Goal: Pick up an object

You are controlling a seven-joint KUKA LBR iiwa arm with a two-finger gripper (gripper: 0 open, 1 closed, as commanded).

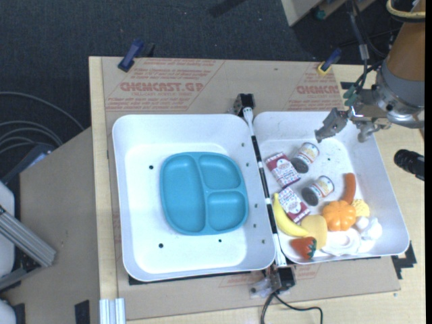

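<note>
The arm [408, 59] is cut off by the right edge and the top edge, so most of it is not visible. The labels on the two small cans [307, 153] are too small to read. In the pile near the banana [289, 221], the white things [351, 238] overlap and I cannot tell what they are

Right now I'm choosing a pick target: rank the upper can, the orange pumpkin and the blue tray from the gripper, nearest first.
1. Upper can, just below-left of the gripper.
2. Orange pumpkin, lower in the right bin.
3. Blue tray, in the left bin.
</note>
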